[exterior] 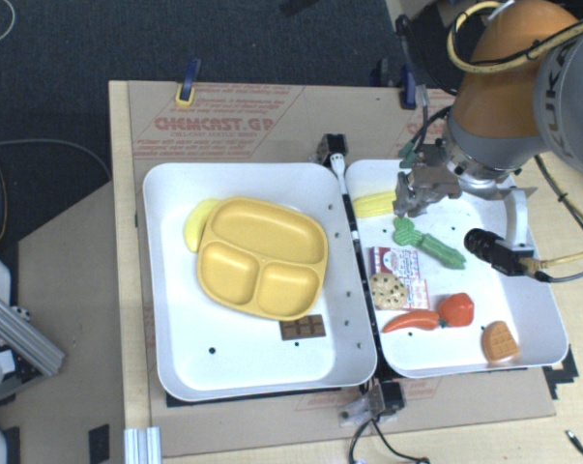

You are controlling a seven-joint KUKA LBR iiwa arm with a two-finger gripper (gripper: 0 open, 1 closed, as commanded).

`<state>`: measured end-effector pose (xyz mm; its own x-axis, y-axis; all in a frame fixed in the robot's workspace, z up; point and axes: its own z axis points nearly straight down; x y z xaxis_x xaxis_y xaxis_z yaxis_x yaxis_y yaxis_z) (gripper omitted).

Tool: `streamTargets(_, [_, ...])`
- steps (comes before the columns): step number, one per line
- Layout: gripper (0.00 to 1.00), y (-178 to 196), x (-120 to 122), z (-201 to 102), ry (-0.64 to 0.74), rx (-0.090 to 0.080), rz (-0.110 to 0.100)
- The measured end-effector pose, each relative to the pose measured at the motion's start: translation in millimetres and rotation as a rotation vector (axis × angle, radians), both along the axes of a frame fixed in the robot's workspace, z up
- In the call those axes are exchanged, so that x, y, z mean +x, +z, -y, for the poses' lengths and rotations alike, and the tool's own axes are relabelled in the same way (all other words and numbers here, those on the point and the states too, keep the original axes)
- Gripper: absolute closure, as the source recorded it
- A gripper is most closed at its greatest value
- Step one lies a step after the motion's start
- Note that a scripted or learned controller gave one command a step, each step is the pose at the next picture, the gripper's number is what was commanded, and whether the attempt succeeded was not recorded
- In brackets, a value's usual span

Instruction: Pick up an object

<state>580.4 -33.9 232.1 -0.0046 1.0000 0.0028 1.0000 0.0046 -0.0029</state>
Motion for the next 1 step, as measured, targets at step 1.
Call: streamTargets(1, [1.00, -1.0, -26.8, -42.5, 0.000, 0.000, -0.001])
